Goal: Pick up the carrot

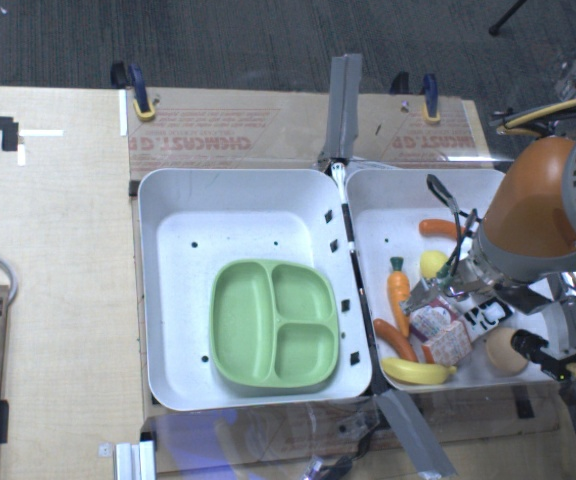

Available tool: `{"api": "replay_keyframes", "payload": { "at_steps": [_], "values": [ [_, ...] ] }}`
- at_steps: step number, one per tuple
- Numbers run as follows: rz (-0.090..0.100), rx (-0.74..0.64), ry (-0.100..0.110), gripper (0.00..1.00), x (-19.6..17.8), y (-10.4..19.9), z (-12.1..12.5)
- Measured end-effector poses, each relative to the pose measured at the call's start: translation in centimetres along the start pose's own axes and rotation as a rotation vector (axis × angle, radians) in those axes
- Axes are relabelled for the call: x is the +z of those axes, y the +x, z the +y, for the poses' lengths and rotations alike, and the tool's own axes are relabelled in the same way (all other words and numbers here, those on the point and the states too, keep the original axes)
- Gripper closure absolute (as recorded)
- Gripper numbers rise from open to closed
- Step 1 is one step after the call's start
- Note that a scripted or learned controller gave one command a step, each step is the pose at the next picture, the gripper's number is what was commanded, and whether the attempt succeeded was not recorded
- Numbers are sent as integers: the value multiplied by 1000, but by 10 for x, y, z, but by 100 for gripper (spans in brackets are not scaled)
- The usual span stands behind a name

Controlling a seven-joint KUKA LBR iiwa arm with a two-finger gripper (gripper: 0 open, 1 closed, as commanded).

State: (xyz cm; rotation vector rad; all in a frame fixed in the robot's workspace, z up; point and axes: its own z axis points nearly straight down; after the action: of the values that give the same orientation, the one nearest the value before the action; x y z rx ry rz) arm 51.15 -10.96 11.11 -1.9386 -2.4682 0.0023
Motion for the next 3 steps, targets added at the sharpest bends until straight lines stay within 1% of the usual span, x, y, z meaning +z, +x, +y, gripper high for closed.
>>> {"api": "replay_keyframes", "payload": {
  "at_steps": [1,2,3],
  "values": [
    [-2,-44,-2,0,-80,52,17],
    [-1,-77,-1,0,20,11,-1],
    [-1,-74,-2,100,11,10,-1]
  ]
}}
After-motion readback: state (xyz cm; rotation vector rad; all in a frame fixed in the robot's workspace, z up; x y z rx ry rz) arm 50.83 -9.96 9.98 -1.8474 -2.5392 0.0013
